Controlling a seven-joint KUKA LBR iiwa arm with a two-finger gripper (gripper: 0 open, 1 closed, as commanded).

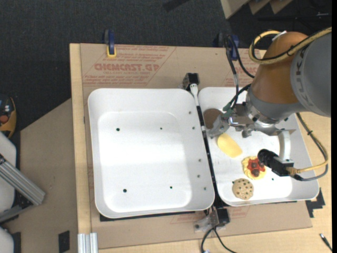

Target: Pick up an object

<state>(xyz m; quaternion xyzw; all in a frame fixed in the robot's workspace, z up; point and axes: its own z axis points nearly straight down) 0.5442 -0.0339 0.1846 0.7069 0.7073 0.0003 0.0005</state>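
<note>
Two white bins sit side by side on the desk (79,141). The left bin (105,109) has just four small dark dots on its floor. The right bin (300,194) carries the goods, and I count four things in it. One pale yellow piece (230,145) lies close to the bin's left wall. One brown round piece (211,117) sits just beyond it, toward the far left corner, partly under the arm's metal. One round cookie with dark chips (243,188) rests near the near edge. One yellow and red item (253,166) lies between the cookie and the arm, touching a black part with a cable running off right.

The arm (284,83) comes in from the right, its orange band big over the far half of the right bin. The end effector (224,126) hangs low, just above the yellow piece and beside the brown one. I can't tell from here whether it is apart or together, and nothing shows clamped in it.

Room to move is tight. The yellow piece is close to the black divider where the two bins meet, and the brown piece is tucked into the corner. The cookie has open floor to its right, while the near rim is just beside it.

Around the bins there are two blue clamps (109,37) on the far edge of the board, a black clip (190,80) at the far end of the divider and another at the near end.
</note>
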